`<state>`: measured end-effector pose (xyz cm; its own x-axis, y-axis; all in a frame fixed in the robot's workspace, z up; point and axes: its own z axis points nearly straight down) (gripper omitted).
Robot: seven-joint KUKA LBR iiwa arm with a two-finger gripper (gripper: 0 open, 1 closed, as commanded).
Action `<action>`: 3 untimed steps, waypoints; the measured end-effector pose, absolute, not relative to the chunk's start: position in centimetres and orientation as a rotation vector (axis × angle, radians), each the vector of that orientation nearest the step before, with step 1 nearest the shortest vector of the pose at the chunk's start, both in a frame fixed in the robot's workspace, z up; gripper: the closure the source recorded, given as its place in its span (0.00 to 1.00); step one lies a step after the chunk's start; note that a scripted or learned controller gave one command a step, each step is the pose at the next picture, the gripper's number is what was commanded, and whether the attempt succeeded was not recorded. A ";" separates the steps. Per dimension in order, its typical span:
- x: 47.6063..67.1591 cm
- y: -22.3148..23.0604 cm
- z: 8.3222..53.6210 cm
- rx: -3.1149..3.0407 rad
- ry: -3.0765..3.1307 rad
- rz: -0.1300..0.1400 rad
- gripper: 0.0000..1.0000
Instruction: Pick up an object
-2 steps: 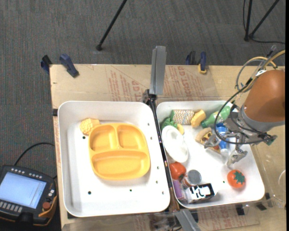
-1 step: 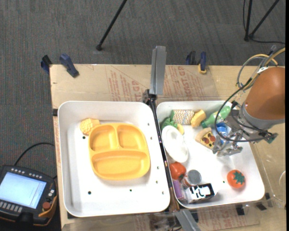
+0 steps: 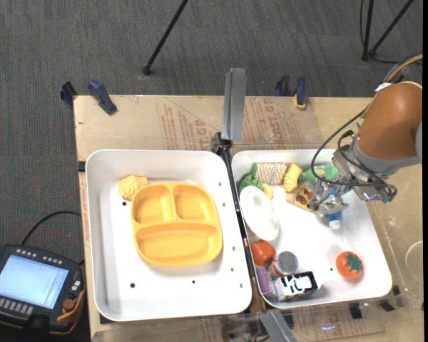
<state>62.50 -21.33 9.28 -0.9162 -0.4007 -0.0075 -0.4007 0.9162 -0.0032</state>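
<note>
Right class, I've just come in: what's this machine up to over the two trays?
A robot arm reaches in from the right, its end effector low over the right bin, among toy food near a corn cob. A white plate and a toy tomato lie nearby. The left bin holds a yellow divided tray. Whether anything is grasped can't be made out.

One fixed camera hangs above the bench (image 3: 164, 123) and looks down on it at a slant, far enough off to take in both white bins, the bench edges and a strip of dark carpet (image 3: 71, 34) beyond. The arm (image 3: 389, 127) comes in from the right side of the picture, and its pincer (image 3: 333, 204) sits over the right bin (image 3: 364, 244). The left bin (image 3: 107, 191) lies well to the left of the pincer, and the carpet lies past it toward the top of the picture.
</note>
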 end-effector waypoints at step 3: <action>63.0 -17.8 9.1 0.922 3.000 0.001 1.00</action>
